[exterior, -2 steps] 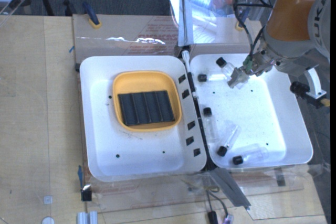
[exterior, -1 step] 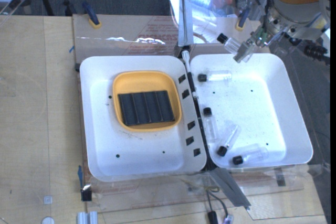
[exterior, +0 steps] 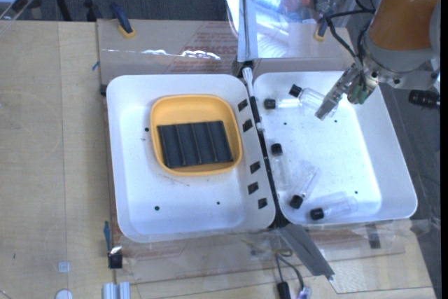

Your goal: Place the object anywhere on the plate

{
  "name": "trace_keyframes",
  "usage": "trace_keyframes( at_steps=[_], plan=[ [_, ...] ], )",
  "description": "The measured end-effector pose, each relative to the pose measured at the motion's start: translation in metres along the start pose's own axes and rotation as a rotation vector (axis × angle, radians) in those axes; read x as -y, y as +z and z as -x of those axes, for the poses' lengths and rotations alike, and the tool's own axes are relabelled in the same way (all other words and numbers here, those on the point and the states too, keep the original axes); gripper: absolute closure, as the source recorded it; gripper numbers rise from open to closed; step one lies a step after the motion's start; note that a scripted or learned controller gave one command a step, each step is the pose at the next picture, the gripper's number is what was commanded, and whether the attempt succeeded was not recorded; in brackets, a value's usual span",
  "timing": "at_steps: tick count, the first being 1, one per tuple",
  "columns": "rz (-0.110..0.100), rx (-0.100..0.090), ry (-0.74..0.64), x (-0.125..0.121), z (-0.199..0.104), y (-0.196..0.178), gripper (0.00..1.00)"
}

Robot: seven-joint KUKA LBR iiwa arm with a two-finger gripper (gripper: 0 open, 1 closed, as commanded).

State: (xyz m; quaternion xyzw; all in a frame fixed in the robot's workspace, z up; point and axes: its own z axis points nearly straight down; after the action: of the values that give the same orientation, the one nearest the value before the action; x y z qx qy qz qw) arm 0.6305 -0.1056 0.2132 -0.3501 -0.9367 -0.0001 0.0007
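**Ana:** Over the right bin [exterior: 399, 185], near its far side, the gripper [exterior: 329, 107] hangs on the grey arm [exterior: 402, 10]. Whether it is released or clenched I cannot tell; it is too blurred and slanted.

**Ben:** Is it carrying anything?

**Ana:** Nothing that I can make out. Just beside its tip lies a clear vial [exterior: 290, 101] with a black cap, on the bin floor. More vials lie nearer the front: one [exterior: 302, 189] tilted toward the middle, another [exterior: 334, 208] close to the front wall.

**Ben:** And the target?

**Ana:** The yellow plate [exterior: 196, 106] sits in the left bin [exterior: 126, 150], with a dark ribbed insert [exterior: 194, 143] covering most of its middle. No vial rests on it.

**Ben:** So the pick is not yet done, I'd judge.

**Ana:** Agreed. To do it well, I would line the gripper across the nearest vial's body, not along it, since a round, clear tube probably rolls or slips. Come down straight and grip near the middle.

**Ben:** Then lift high enough to clear the divider [exterior: 253, 143] between the bins.

**Ana:** And lower it onto the insert, where the ribs may stop it rolling.
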Motion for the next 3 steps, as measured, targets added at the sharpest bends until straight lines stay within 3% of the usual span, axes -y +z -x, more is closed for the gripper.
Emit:
trace_keyframes(
  at_steps=[1,2,3],
  plan=[
    [0.004,0.010,-0.267,0.000,0.024,-0.099,1.00],
    [0.002,0.002,-0.572,0.021,0.046,-0.047,1.00],
    [0.003,0.013,-0.886,0.024,0.062,-0.089,1.00]
  ],
)
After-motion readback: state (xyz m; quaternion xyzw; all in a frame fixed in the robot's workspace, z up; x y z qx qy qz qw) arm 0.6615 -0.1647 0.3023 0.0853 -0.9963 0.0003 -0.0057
